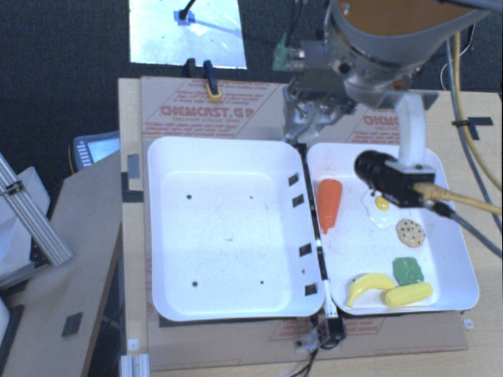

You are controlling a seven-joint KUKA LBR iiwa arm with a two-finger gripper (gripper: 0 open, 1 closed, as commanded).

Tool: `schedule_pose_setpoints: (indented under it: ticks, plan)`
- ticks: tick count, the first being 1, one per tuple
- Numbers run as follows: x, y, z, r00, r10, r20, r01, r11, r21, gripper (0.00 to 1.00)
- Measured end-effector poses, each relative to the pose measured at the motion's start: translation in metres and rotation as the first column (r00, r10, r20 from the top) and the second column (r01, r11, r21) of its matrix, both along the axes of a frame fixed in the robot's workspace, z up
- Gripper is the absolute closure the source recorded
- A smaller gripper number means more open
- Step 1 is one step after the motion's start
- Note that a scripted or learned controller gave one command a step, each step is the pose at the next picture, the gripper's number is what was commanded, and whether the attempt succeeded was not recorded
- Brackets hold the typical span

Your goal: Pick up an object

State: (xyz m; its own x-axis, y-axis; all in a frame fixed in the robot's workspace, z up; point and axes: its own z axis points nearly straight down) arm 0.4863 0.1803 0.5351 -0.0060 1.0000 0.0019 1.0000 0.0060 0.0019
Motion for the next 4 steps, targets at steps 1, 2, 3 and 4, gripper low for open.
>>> schedule_pose_setpoints:
  ticks: [1, 2, 3, 4]
  plan:
    - [0.005, 0.034, 0.000, 1.000, 0.001, 0.000, -0.001, 1.000, 0.000, 1.00]
    - [0.005, 0.033, 0.012, 1.000, 0.000, 0.002, 0.000, 1.000, 0.001, 1.00]
    - [0.005, 0.033, 0.023, 1.000, 0.002, 0.004, -0.002, 1.000, 0.003, 1.00]
    - [0.000, -0.023, -0.012, 1.000, -0.010, -0.003, 0.010, 1.000, -0.004, 1.00]
